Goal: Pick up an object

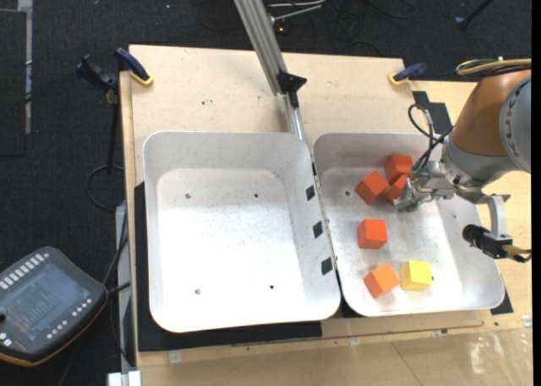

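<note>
On the wooden bench (220, 89) we see two white bins; the right bin (473, 287) holds five blocks. Our gripper (408, 198) sits against two crowded orange blocks (372, 187) (398, 166); its state we cannot tell.

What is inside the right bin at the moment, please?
The right bin holds four orange blocks and a yellow block; the gripper hides part of one orange block.

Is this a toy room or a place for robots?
Probably a robot lab. A grey arm's gripper reaches into a white bin of coloured blocks, and a control pendant lies on the dark floor beside the bench.
</note>
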